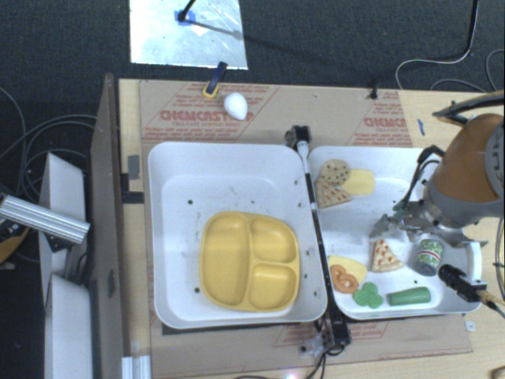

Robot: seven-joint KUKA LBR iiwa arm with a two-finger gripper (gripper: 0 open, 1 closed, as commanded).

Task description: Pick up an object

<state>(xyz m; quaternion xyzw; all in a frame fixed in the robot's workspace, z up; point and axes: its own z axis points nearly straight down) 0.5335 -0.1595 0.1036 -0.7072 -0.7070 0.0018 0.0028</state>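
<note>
My gripper (392, 226) hangs low over the right bin (355, 219), reaching in from the right under the arm's orange band (473, 160). Just below its tip lies a pizza slice (385, 255). A small can with a green label (430, 256) stands right of the slice, under the wrist. Further objects in this bin are a waffle cookie (332, 182), a yellow chip (360, 181), a pretzel on a yellow piece (344, 276), a green broccoli (367, 295) and a green cucumber (409, 295). I see nothing held by the gripper.
The left bin (181, 180) holds a yellow divided plate (250, 260). A ridge between the bins (309, 204) separates them. A white egg (235, 105) and a blue-yellow clip (213, 80) lie on the cardboard behind the bins. Cables trail at the far right.
</note>
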